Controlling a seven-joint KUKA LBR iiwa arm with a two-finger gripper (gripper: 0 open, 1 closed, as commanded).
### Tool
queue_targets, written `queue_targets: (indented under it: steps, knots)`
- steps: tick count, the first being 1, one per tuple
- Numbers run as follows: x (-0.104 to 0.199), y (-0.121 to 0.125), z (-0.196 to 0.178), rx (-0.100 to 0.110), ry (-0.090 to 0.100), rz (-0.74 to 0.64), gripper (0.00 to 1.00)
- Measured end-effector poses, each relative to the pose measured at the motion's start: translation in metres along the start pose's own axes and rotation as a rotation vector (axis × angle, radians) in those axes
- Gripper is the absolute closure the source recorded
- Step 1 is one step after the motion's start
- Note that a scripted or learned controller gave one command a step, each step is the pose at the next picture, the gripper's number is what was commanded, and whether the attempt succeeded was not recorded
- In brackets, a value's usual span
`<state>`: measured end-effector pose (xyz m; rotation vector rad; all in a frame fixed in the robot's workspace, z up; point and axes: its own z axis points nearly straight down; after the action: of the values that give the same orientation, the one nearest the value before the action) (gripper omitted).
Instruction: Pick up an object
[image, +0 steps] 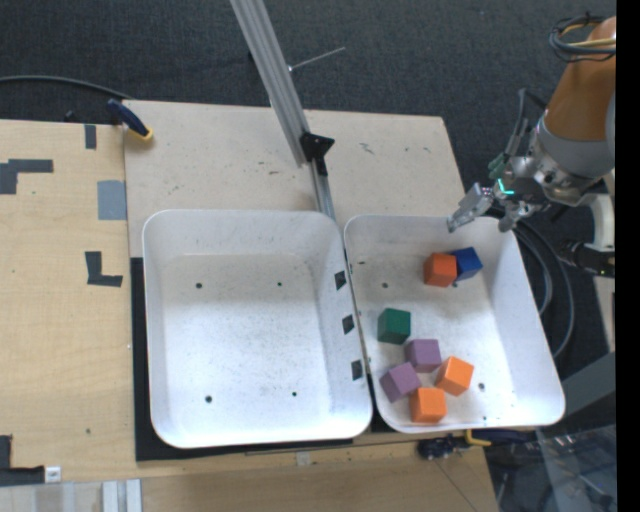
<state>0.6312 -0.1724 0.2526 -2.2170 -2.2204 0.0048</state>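
Two shallow white bins are seen side by side on the worktop (250, 140). The left bin (160, 240) has a speckled floor with a few dark dots. In the right bin (530, 320), seven cubes are held.

Near its 12 o'clock end, an orange-red cube (439, 270) and a blue cube (467, 263) are found touching, the blue one at 3 o'clock of the orange-red one. A green cube (394, 324) is placed near the bin's centre, apart from the others. Toward 6 o'clock a cluster is formed: a purple cube (424, 353), a second purple cube (400, 380) at its 7 o'clock, an orange cube (456, 375) at its 4 o'clock, and another orange cube (430, 404) lowest of all. These four are packed close or touching.

The hand (488, 207) is seen over the right bin's 1 o'clock rim, above and clear of the blue cube. Its fingers are spread apart and nothing is held between them. The grey arm with its orange band (585, 90) is seen entering from 3 o'clock.

A slanted metal rail (275, 75) is seen running from 12 o'clock down to the gap between the bins.
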Motion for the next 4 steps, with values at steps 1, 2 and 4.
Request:
queue_targets:
  steps: [1, 2, 4]
  knots:
    - [0.0, 0.001, -0.002, -0.003, -0.002, -0.001, 0.0]
    - [0.006, -0.003, 0.061, 0.003, 0.0, -0.001, 0.0]
    - [0.009, 0.002, 0.136, -0.016, -0.004, -0.001, 0.0]
